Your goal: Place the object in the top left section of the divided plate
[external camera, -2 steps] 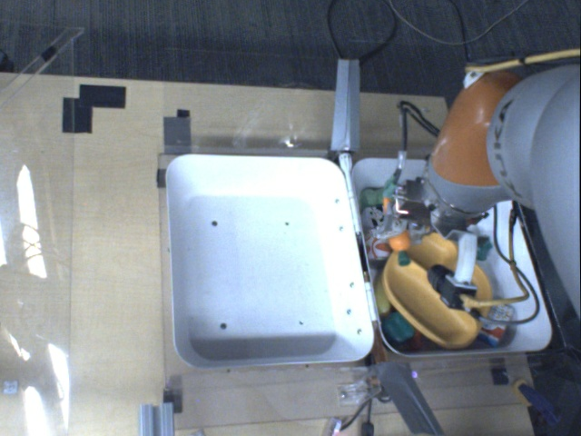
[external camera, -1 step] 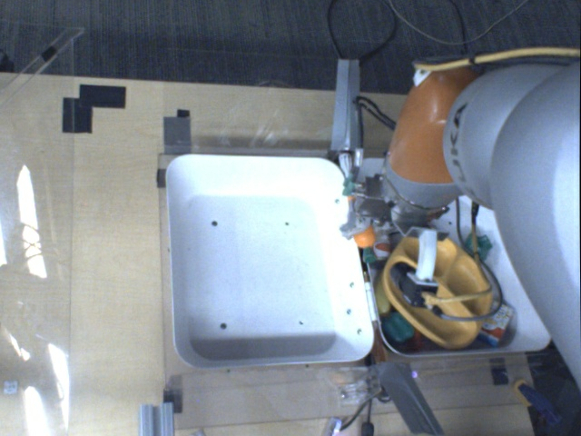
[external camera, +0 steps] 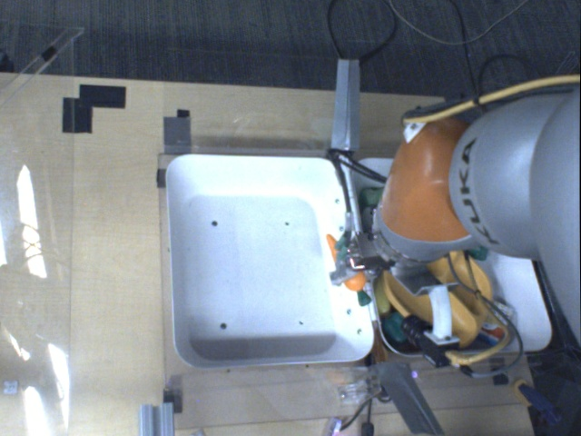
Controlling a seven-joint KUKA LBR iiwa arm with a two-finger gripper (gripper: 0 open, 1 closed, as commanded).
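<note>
Camera view looks down on the pale wooden tabletop (external camera: 109, 243) with two shallow white bins side by side. The left bin (external camera: 254, 343) takes the middle of the frame; its floor is bare apart from four small dark dots. The right bin (external camera: 536, 321) is mostly covered by the arm (external camera: 508, 180), whose grey body and orange band fill the right of the frame.

The hand (external camera: 352, 263) sits at the wall between the two bins, right of centre. Small orange pieces (external camera: 356, 282) show close against it, one near its upper side and one just below, but I cannot tell whether they are the object or part of the tooling, nor whether anything is between the fingers; whether it is wide or narrow cannot be told at this size.

A yellow rounded shape (external camera: 458, 289) lies under the wrist at lower right, with dark and green bits beside it. It may be the divided plate, but its sections are hidden by the arm and cables.

By my judgement the step in hand is the grasp or the start of the carry, not the placing. The next move calls for a confirmed hold, then a lift clear of the bin wall and a move over the plate's upper-left section before release.
</note>
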